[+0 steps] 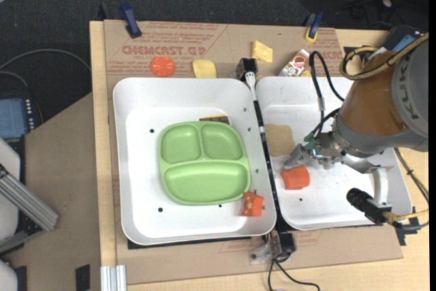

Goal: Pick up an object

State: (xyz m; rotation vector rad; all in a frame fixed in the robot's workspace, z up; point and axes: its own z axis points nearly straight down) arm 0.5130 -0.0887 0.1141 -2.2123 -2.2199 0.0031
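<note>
My gripper (300, 157) reaches in from the right and hangs low over the left half of the right bin (327, 215). A red-orange block (295, 178) lies on the bin floor just below the gripper tip, very close to it; whether they touch is unclear. A flat tan piece (278, 138) lies just up and left of the gripper. In the left bin (133, 146) there is a green divided plate (203, 161), a small orange toy (253, 204) at its lower right, and a brown piece (214, 120) behind it.
On the bench behind the bins lie an orange round thing (163, 66), a yellow piece (204, 69), a yellow wedge (261, 51), a small packet (295, 65) and a black part (246, 68). Blue clamps (129, 20) hold the far edge. Cables loop by the arm (371, 119).
</note>
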